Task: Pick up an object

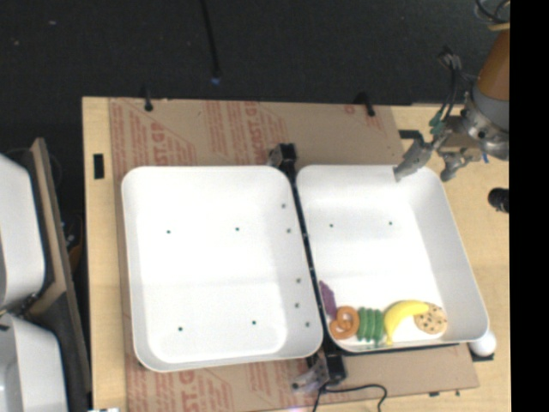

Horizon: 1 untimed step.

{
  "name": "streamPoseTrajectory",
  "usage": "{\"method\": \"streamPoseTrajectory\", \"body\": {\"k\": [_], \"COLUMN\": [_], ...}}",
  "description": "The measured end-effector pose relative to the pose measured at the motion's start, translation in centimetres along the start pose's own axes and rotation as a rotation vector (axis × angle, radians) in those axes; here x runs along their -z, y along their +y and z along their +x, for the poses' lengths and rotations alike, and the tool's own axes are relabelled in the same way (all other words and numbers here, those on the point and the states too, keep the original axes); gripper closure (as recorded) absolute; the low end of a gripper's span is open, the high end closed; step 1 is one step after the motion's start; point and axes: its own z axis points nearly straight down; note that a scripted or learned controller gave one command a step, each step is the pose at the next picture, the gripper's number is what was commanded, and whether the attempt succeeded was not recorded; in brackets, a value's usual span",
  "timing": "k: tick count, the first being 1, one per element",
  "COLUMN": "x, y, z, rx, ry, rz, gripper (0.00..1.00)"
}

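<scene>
White bins: we are seeing the left bin (210, 264) beside the right bin (386, 256) | banana (404, 313), cookie (431, 320), green piece (371, 324), pretzel (345, 323) are lying along its near wall | hand (426, 164) is hovering spread open, gripping nothing, over its far right corner

One camera looks down at a slant on the two bins (214, 264). It stands high above them, showing the bench (257, 127) around them.

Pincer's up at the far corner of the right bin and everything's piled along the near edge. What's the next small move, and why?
Probably bring the pincer toward the near edge of the right bin, above the banana. It now hangs over the far right corner, apart from the items, which lie in a row at the near wall: pretzel, green piece, banana, cookie.
</scene>
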Motion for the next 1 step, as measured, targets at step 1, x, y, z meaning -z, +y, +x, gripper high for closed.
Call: {"method": "streamPoseTrajectory", "body": {"k": [1], "x": [-5.62], "y": [0.63], "z": [0.62], "rx": [0.001], "ry": [0.001], "rz": [0.004], "gripper": [0.0]}}
